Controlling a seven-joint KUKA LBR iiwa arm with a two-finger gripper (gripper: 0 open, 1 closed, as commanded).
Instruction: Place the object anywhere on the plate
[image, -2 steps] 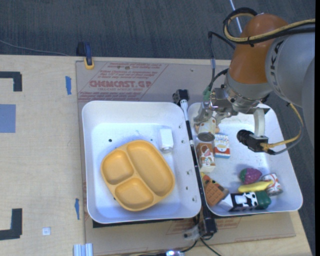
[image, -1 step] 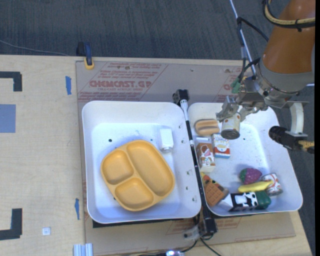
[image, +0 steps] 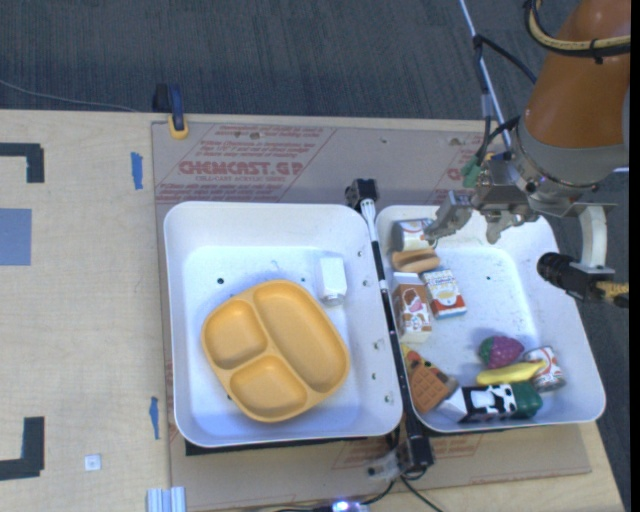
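Gripper (image: 466, 222) hovers at right bin's (image: 575, 330) far edge, fingers spread, holding nothing; toy foods lie loose there for picking; yellow plate (image: 275, 348) waits in left bin (image: 190, 300), bare

Bright, even overhead light floods the bench, leaving soft shadows inside the white bins (image: 190, 300) and mild glare on their rims, in a slightly soft frame.

arm: reaching in from right | pincer (image: 468, 222): fingers spread (nothing between)
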